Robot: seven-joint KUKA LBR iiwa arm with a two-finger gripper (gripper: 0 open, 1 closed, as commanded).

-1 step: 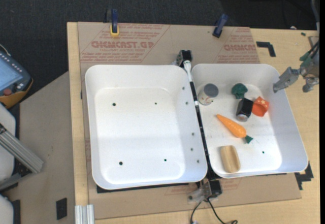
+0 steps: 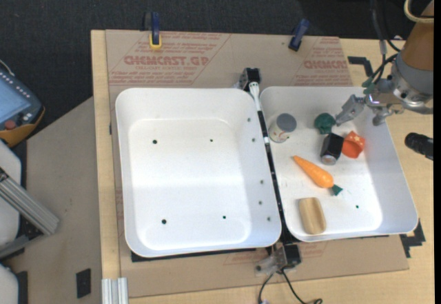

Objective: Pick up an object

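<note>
Mostly the right bin [image 2: 386, 206] holds carrot [image 2: 313, 171], can [image 2: 282, 126] and bread [image 2: 311, 215].

A tabletop [image 2: 200, 54] covered by a brown cardboard sheet printed with red lettering. Two blue clamps sit at its far edge, a left clamp [image 2: 154, 28] and a right clamp [image 2: 298, 34]. Directly on the sheet lie two shallow white bins, side by side and touching: a left bin [image 2: 131, 158] and a right bin [image 2: 393, 192]. Black clips [image 2: 249, 78] sit where the bins meet.
</note>
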